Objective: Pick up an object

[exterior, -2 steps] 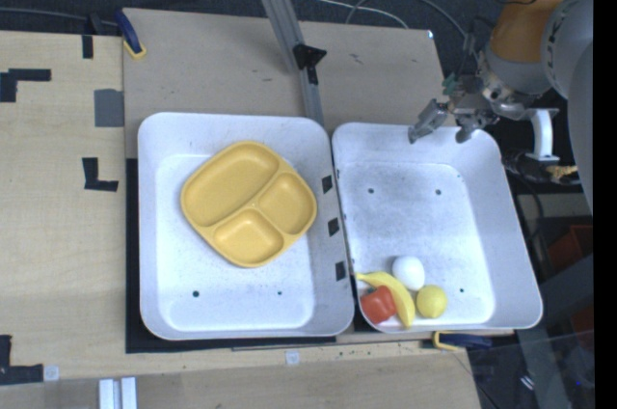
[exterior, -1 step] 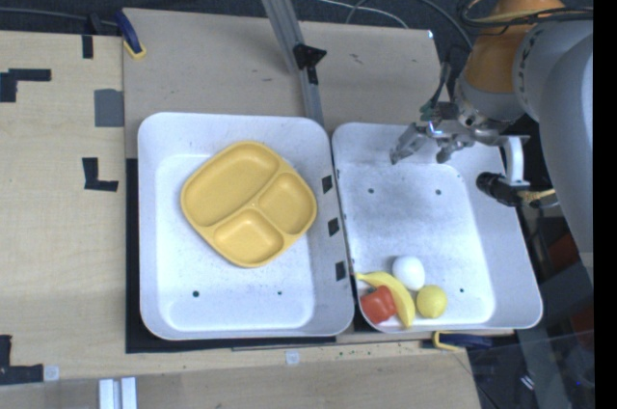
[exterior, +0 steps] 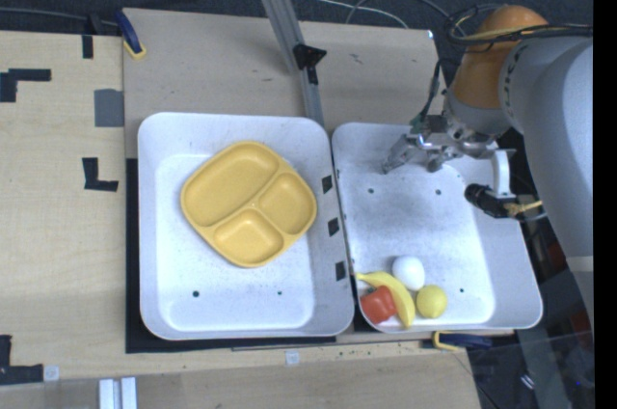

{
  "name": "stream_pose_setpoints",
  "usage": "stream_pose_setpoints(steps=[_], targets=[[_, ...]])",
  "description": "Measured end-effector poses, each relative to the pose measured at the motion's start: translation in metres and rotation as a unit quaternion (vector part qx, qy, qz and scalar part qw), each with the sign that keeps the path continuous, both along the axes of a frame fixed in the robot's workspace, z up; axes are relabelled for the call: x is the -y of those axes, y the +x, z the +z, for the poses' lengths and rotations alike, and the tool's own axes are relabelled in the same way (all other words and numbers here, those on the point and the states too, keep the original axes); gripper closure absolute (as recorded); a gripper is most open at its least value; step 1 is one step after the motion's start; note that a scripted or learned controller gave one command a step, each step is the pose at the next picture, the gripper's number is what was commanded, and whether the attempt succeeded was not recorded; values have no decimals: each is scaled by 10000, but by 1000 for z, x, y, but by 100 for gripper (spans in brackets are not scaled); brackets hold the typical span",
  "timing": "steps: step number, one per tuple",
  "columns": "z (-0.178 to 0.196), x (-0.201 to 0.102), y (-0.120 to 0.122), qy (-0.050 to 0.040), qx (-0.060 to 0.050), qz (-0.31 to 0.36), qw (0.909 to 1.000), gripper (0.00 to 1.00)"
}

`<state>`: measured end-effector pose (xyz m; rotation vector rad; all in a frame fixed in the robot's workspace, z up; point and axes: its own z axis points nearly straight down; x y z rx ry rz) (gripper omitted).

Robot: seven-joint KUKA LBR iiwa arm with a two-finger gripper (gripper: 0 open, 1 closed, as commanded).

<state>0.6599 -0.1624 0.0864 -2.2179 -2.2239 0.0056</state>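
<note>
Pincer [exterior: 416,156] poised over the upper part of the right-hand bin [exterior: 501,272], fingers spread apart with nothing between them. Well below it, in the bin's lower corner, a white ball [exterior: 409,272], a yellow ball [exterior: 431,301], a banana [exterior: 389,287] and a red piece [exterior: 379,304] cluster together. Farther left, in the neighbouring bin [exterior: 154,233], lies a yellow divided plate [exterior: 248,203]

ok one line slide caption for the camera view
Gripper above right bin; toy food clustered at its near edge; yellow tray in left bin.
</note>
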Motion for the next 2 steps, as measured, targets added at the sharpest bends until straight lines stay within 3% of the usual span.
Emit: stream_pose_setpoints(steps=[1, 2], targets=[[12, -1, 1, -2, 7, 8, 10000, 100], [57, 4, 5, 6, 33, -4, 10000, 100]])
